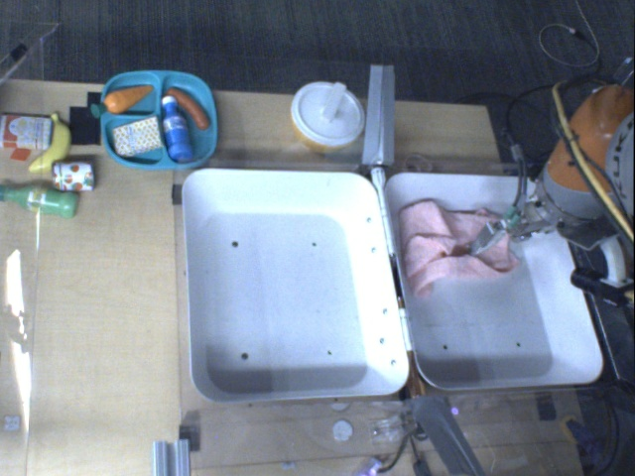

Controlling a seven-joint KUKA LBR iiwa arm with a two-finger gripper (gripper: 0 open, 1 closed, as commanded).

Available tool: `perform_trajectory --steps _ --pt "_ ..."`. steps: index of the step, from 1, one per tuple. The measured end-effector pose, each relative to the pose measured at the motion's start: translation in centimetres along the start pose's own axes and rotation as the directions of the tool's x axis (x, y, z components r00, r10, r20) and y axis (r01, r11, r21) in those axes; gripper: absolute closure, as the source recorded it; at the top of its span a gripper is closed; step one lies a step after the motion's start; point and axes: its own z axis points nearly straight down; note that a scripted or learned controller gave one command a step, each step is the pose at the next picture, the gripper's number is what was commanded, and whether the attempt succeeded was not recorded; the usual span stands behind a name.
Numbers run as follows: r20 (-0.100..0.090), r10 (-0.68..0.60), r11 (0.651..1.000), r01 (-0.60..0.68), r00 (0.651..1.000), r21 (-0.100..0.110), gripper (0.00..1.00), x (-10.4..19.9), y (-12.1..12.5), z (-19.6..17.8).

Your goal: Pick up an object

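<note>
One thing to lift: the pink cloth [446,241], bunched in the right bin [496,355] near its back. My end effector [488,240] sits on its right edge; whether it pinches, I cannot tell. I should catch a thick fold, then rise straight.

The bench [109,315] is a pale wooden surface bearing two shallow white bins side by side: the left bin [288,284] and the right bin [496,296], their near rims touching along a grey divider bar [378,117] that stands up behind them. Behind the left bin stands a yellow cup with a white lid [327,115], and to its left a blue divided tray [159,119] rests on the wood. At the far left edge lie a banana [52,145], a small box [24,132], a small printed can [72,176] and a green bottle [40,200] lying on its side, all close together.
</note>
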Motion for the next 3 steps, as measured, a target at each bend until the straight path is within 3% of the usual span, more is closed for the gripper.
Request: perform_trajectory --steps 1,2,3 --pt "0.003 -0.002 1.0 0.002 1.0 -0.007 1.0 0.0 0.3 -1.3" --pt "-0.003 0.073 0.997 -0.073 0.997 0.005 1.0 5.7 1.4 -6.8" --pt "-0.004 -0.043 0.999 0.043 0.999 0.005 1.0 7.9 6.6 -8.9"
